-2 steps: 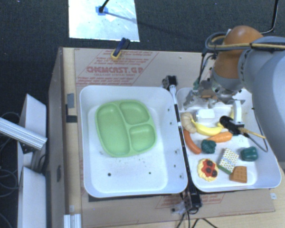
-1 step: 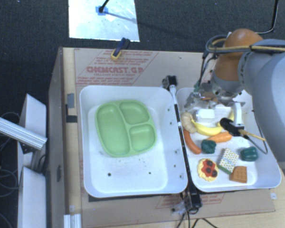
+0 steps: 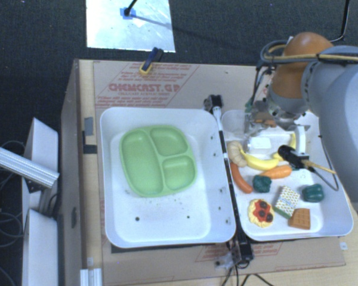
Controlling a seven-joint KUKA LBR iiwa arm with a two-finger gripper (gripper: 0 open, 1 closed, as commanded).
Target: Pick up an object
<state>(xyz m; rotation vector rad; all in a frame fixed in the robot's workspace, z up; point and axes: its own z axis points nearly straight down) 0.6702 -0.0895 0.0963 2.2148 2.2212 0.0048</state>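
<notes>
Where the right bin (image 3: pixel 340 225) comes nearest the camera lie a toy pizza (image 3: pixel 261 212) and a waffle (image 3: pixel 300 219). Behind them are a patterned block (image 3: pixel 287 200) and two green peppers (image 3: pixel 313 192). Farther back, a sausage (image 3: pixel 240 179), a carrot (image 3: pixel 278 172) and a banana (image 3: pixel 259 161) crowd together, touching or nearly so. Just beyond the banana the gripper (image 3: pixel 264 124) hangs low over the bin's far end. Whether it is open or closed I cannot tell, and nothing shows in its hold. Any of these toys would serve as the object. The risk, I judge, is the crowding: closing on the banana could catch the carrot too, or the curved toy could be nudged aside and slip free.
</notes>
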